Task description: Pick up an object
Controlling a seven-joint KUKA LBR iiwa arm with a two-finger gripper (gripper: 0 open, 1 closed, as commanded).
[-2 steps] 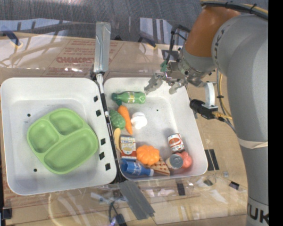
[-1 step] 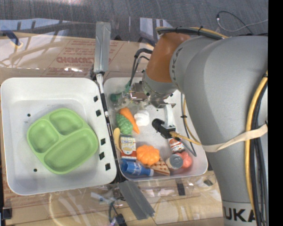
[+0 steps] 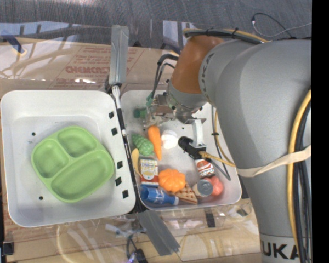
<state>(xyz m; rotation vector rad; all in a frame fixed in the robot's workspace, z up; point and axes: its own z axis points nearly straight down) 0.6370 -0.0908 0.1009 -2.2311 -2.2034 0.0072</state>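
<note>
Gripper (image 3: 153, 114) was low over the upper left part of the right bin (image 3: 230, 186), just above the toy carrot (image 3: 154, 140); jaw state could not be made out. Carrot lay on the bin floor, tip pointing down, beside a green corn-like toy (image 3: 143, 144) and a white egg (image 3: 168, 141). Lower down sat a small carton (image 3: 148, 169), an orange pumpkin (image 3: 172, 180), a blue bottle (image 3: 156, 196), a waffle piece (image 3: 188, 195), a sauce bottle (image 3: 199, 158) and a can (image 3: 204, 188). Left bin (image 3: 22, 108) held 1 green divided plate (image 3: 72, 163), 3 compartments, lying flat.
</note>
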